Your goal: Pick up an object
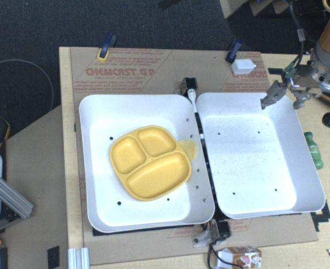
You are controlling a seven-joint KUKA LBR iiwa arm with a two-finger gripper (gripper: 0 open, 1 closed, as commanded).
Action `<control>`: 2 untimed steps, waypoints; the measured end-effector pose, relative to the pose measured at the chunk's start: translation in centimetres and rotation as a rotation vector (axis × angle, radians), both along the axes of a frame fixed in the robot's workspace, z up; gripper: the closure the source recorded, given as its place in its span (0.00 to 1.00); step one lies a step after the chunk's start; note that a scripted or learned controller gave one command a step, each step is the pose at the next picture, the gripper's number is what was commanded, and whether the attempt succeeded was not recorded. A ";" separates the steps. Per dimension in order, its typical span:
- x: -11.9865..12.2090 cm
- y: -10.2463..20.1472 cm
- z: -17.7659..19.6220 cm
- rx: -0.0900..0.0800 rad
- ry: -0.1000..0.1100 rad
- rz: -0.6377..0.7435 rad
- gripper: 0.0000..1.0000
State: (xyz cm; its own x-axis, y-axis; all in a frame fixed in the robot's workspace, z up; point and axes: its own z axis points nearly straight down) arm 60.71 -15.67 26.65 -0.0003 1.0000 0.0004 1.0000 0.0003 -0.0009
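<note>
Two white bins, left bin [92, 150] with one yellow divided plate [149, 162] lying flat near its centre, right bin [299, 189], one gripper [285, 96] above right bin's far right corner, jaws spread apart, nothing between them, well apart from plate

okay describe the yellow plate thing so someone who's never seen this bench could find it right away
Two shallow white bins sit side by side on the bench; look in the left bin. The yellow plate lies flat near its middle, far from the tool at the right bin's far corner. It is split into three compartments, two small and one large.
</note>
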 end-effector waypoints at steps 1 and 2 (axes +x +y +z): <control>-6.5 6.6 8.7 0.001 -0.010 0.007 0.00; -12.9 11.4 16.1 0.001 -0.011 0.006 0.00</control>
State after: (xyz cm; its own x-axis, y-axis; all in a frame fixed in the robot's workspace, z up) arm 47.78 -4.31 42.79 -0.0066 1.0000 0.0013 0.9999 0.0066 0.0101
